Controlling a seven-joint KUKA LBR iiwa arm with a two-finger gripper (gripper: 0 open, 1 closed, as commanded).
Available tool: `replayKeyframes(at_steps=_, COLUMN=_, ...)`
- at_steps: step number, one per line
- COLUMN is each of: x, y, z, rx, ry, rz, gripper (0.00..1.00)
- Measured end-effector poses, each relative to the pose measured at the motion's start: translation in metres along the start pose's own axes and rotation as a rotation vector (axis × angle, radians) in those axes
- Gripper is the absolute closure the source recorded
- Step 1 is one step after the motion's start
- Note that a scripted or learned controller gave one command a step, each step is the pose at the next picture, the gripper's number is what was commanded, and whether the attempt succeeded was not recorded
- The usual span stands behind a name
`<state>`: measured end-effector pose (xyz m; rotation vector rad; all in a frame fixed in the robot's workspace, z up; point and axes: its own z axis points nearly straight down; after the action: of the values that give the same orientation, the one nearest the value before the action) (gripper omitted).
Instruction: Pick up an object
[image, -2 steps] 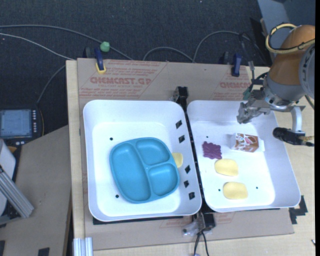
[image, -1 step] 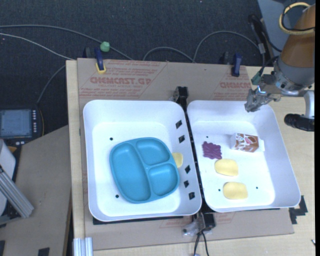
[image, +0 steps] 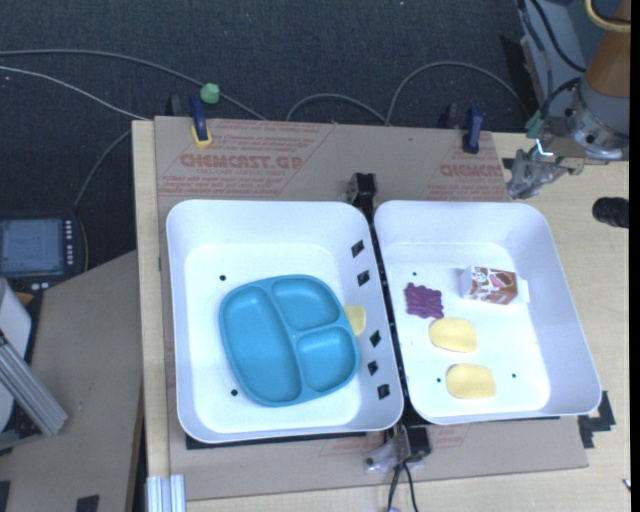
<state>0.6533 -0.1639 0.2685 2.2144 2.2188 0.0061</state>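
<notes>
Cardboard-topped bench (image: 300, 150) with two white bins (image: 190, 300), dark carpet (image: 100, 120) around.

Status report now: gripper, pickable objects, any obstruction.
Gripper above right bin's far right corner, holding nothing visible. Purple piece, brown-white packet, two yellow pieces lying apart in right bin. Nothing blocking them.
</notes>
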Motion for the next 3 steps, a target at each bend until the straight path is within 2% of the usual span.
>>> replayKeyframes(at_steps=1, x=0.055, y=-0.021, z=0.014, rx=0.011, ry=0.005, rz=-0.003, gripper=1.0)
replayKeyframes(at_steps=2, x=0.103, y=-0.033, z=0.01, rx=0.01, ry=0.004, rz=-0.003, gripper=1.0)
replayKeyframes(at_steps=3, x=0.157, y=-0.058, z=0.01, rx=0.011, ry=0.005, rz=-0.004, gripper=1.0)
